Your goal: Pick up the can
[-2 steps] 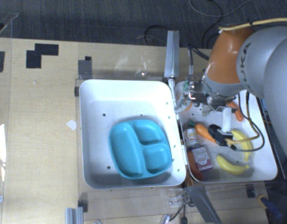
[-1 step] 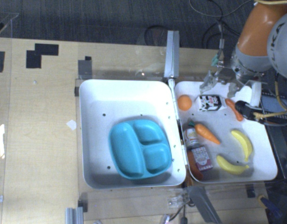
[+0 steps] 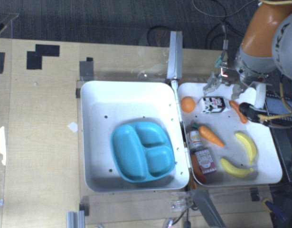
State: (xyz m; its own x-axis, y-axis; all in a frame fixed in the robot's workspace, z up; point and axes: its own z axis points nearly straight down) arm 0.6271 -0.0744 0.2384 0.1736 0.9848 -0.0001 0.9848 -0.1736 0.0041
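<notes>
A blue tray (image 3: 142,151) is sitting in a white bin (image 3: 96,127); two yellow bananas (image 3: 247,146), orange carrots (image 3: 211,136) and a black-and-white can (image 3: 213,104) are lying nearby.

There's the arm (image 3: 271,30): a bulbous orange band up top, a pale grey shell beside it with dark lettering. Below it sits a darker grey wrist section, a thin cable trailing along it, and a small metallic gripper (image 3: 225,85) with silvery fingers.
</notes>
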